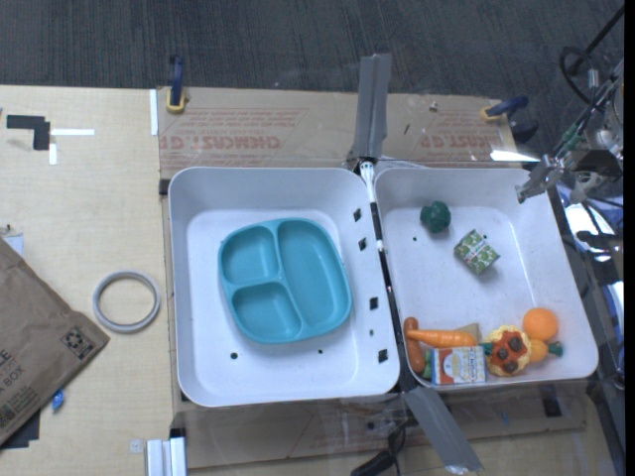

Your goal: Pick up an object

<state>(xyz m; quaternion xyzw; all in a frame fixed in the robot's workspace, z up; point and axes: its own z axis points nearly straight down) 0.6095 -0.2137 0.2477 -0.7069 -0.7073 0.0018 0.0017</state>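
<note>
The tool (541, 177) hangs at the right bin's (556, 266) far right corner; I cannot tell its state. Below-left of it lie a dark green ball (435, 216) and a green carton (477, 252). Farther down the same bin lies an orange (540, 323).

Red lettering runs along the clear plastic sheet (298, 127) behind the bins, printed upside down and mirrored from this angle; it repeats on both sides of the centre post and cannot be read with confidence. The brown cardboard box (35, 345) at the left edge of the worktop carries dark print ending in "BOX", along with a small square code mark. The small carton (458, 365) in the right bin bears a printed label, too small to read.
</note>
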